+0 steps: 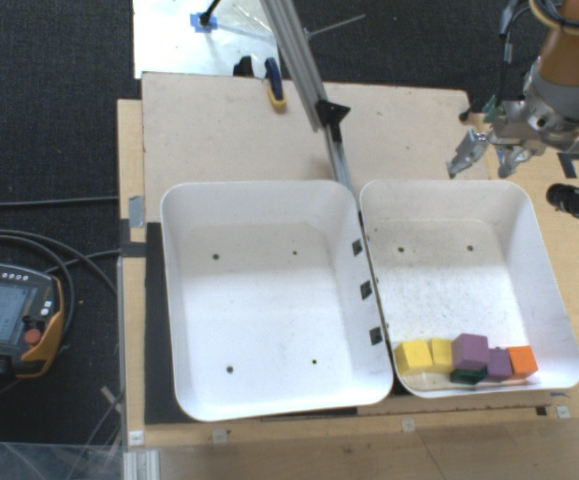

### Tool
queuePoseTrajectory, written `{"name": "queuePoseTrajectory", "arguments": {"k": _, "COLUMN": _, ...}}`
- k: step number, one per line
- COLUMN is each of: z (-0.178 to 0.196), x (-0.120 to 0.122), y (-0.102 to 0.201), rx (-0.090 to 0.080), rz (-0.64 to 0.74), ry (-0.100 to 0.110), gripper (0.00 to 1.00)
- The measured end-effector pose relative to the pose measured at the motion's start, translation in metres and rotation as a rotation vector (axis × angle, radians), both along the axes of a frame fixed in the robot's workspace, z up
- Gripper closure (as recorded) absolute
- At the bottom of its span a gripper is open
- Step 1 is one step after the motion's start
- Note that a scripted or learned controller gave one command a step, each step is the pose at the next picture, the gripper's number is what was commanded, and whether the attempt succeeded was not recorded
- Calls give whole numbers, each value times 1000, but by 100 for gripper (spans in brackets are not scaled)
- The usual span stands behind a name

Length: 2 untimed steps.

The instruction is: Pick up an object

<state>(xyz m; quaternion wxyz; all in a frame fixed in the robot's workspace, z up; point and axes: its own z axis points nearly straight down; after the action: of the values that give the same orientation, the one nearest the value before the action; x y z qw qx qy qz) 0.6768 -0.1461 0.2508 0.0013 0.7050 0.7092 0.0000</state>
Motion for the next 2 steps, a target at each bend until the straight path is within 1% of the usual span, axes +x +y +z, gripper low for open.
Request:
{"name": "queuePoseTrajectory", "arguments": {"k": 1, "z": 12, "x": 1, "y": 0, "rx": -2, "rz": 4, "ry": -5, "gripper": 100}}
{"name": "queuePoseTrajectory", "arguments": {"k": 2, "z": 51, "x": -68, "y": 16, "rx": 2, "rz": -5, "ry": -1, "gripper": 100}}
